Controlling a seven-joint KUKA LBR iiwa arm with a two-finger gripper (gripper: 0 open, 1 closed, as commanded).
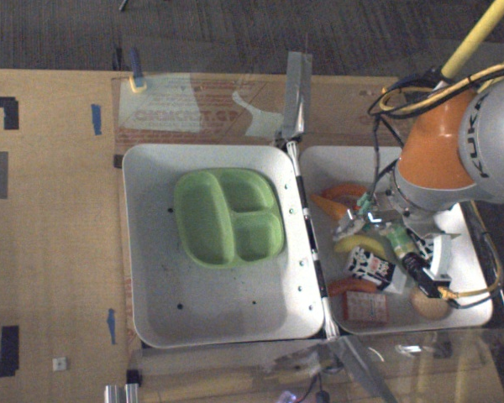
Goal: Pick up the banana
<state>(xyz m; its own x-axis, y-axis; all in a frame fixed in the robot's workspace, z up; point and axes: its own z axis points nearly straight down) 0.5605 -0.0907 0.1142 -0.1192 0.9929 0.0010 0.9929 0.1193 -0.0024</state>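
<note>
— In the right bin (479, 305): banana (363, 244), just below and left of the gripper (371, 217). Lay roughly left to right, slightly bowed.
— Gripper's opening? Couldn't tell; hidden under the wrist.
— Around it?
— Crowded. Carrot (329, 206) above, carton (369, 267) touching below, red piece (353, 285) lower. Green tray (229, 217) well apart in the left bin (151, 309).

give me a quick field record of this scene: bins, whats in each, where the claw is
left bin: shallow white bin holding a green plastic divided plate
right bin: shallow white bin crowded with small items
target: yellow curved banana, lying near the right bin's middle
neighbours: orange carrot-like piece above it, black-and-white patterned carton just below
claw: metal claw low over the right bin, just above the banana
</note>
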